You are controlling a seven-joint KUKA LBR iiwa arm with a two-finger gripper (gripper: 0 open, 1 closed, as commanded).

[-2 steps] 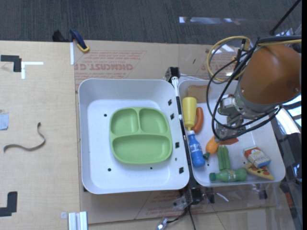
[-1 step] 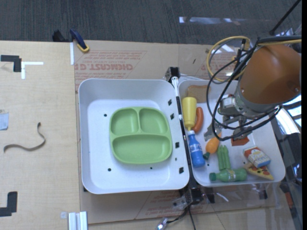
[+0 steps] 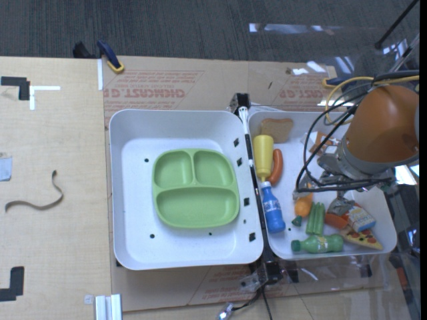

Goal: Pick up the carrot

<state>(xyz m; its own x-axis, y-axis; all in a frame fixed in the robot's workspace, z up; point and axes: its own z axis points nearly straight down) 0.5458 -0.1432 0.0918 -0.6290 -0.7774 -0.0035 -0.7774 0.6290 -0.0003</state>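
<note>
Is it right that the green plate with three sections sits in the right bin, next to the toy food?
Not quite. The camera view shows the green plate in the left bin. The toy food, like the blue bottle and mustard bottle, lies in the right bin.

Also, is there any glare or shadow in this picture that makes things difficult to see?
Camera view: bright glare on the floor strip behind the bench; the arm shades and covers part of the right bin; the green plate in the left bin is evenly lit and sharp.

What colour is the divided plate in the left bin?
Light green, plain, no pattern. The divided plate shows clearly in the camera view.
</note>
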